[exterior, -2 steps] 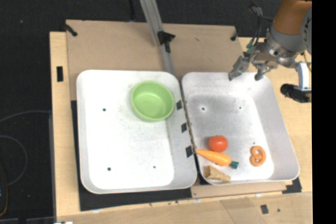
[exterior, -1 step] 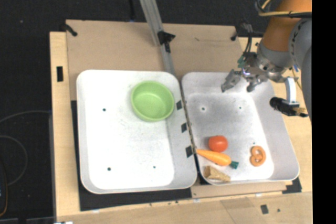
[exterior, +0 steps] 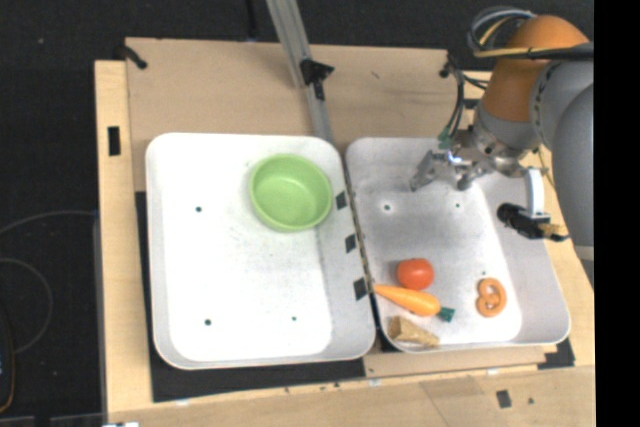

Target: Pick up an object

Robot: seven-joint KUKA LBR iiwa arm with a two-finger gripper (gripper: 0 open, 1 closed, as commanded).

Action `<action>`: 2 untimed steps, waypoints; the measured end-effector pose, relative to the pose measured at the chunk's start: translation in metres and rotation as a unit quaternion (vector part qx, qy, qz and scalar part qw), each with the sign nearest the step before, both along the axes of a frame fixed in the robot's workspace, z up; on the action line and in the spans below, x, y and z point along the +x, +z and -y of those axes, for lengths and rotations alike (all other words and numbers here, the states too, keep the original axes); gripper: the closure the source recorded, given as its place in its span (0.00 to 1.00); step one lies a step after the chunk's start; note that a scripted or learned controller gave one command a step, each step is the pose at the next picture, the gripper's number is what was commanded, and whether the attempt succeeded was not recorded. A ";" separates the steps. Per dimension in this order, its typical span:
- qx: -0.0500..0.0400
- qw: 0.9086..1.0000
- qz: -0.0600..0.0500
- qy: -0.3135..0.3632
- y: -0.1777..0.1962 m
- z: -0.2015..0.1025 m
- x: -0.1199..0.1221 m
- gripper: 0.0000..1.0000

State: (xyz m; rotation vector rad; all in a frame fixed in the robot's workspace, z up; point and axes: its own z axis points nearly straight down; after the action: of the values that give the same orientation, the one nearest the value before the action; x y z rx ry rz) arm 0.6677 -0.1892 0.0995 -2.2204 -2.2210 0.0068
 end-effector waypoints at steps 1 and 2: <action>-0.002 1.000 0.005 0.001 0.016 0.001 0.002 1.00; 0.000 1.000 0.004 0.000 0.077 0.006 0.001 1.00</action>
State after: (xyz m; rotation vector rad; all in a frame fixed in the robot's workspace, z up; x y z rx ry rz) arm 0.6684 -0.1951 0.1770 -2.2253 -2.2243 -0.0029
